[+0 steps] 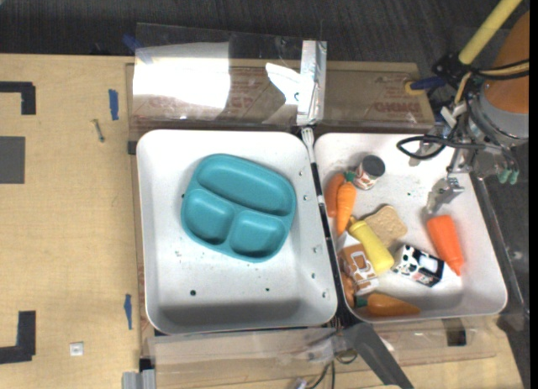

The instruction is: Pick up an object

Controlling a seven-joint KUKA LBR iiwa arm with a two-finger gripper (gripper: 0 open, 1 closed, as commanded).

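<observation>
The right bin (pixel 492 295) holds several toy foods. An orange carrot (pixel 446 243) lies near its right wall. My gripper (pixel 440 196) hangs just above and left of that carrot's top end, over bare bin floor, with nothing visibly held. Left of it lie a slice of bread (pixel 387 223), a yellow bottle (pixel 372 244) and a black-and-white carton (pixel 419 265). A small can (pixel 367 170) stands near the bin's back. Two more carrots (pixel 343 199) rest against the left wall.
A teal divided plate (pixel 239 206) lies in the left bin (pixel 168 295). A brown-and-white box (pixel 357 266) and an orange piece (pixel 388 303) sit at the right bin's front. Cables (pixel 420 145) loop over its back right corner.
</observation>
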